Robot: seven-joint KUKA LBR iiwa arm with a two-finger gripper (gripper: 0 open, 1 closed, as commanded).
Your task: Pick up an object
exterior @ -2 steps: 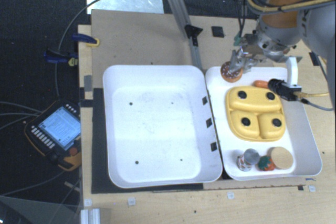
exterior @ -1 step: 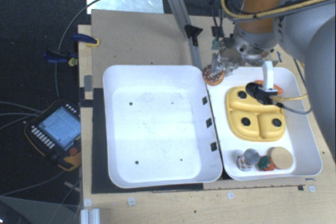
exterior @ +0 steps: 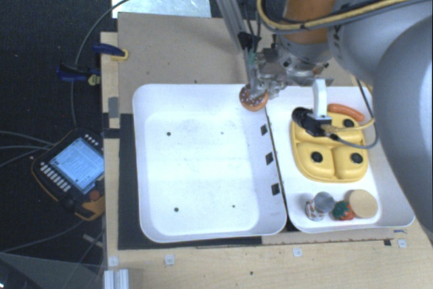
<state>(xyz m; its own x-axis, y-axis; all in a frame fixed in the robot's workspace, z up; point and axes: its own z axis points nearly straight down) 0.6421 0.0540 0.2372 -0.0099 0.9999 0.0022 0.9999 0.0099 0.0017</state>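
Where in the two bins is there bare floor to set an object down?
The left bin is bare across its floor; the pincer hangs at its upper right corner. The right bin is crowded: yellow tray, small items along its near edge.

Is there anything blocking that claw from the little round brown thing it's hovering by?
Nothing visible blocks it. The claw is right over the round brown thing, at the far rim between the two bins, with the yellow tray off to the side.

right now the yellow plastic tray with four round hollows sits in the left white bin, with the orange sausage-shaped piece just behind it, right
Not quite: the camera view shows the yellow plastic tray with four round hollows in the right white bin, not the left one. The orange sausage-shaped piece does lie just behind it, towards the far wall of that same bin.
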